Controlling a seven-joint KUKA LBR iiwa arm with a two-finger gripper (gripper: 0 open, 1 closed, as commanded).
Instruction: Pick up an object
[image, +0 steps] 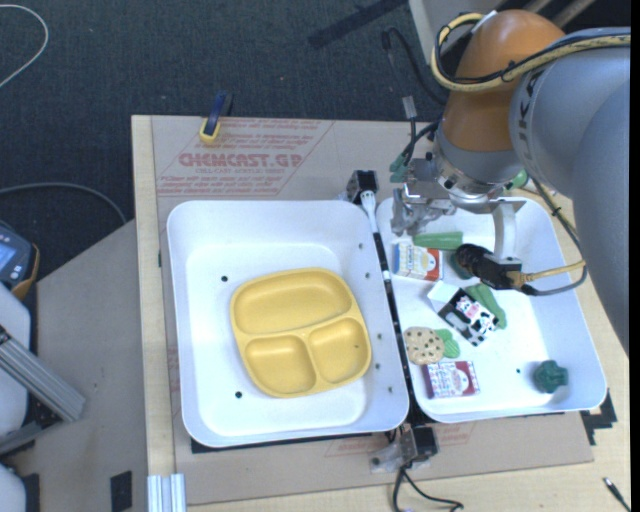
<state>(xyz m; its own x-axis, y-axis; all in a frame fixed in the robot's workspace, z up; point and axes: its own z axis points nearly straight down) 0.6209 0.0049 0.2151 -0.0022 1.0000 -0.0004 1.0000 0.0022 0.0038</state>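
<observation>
My gripper (412, 218) hangs over the far left corner of the right bin (580, 330), just above a small white, red and blue carton (416, 262). A green piece (441, 241) lies right beside the gripper. Further forward in this bin are a black-and-white cow-patterned box (470, 316) resting on a green item (492, 303), a chocolate-chip cookie (424, 345), a red-and-white packet (450, 380) and a dark green lump (548, 376). Nothing is visibly held.
The left bin (200, 300) holds a yellow divided plate (298, 330). A ridge where the two bin walls meet (388, 300) runs close to the carton and the cookie. The grey arm (570, 100) covers the right bin's far right corner.
</observation>
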